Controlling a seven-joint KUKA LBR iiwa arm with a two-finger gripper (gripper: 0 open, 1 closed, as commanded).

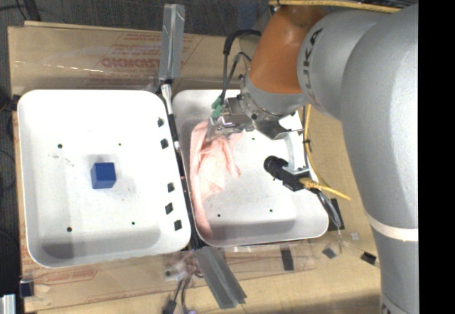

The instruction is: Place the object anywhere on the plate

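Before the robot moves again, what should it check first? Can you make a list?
1. Is the claw over a bin? Ok: it is at the top of the right bin.
2. Is the claw above the pink cloth? Ok: it sits at the cloth's top end.
3. Does the claw hold the cloth? Cannot tell: the wrist hides the tips.
4. Is there a plate to put things on? Cannot tell: I can't pick one out.
5. Is the blue cube out of the way? Ok: it is alone in the left bin.
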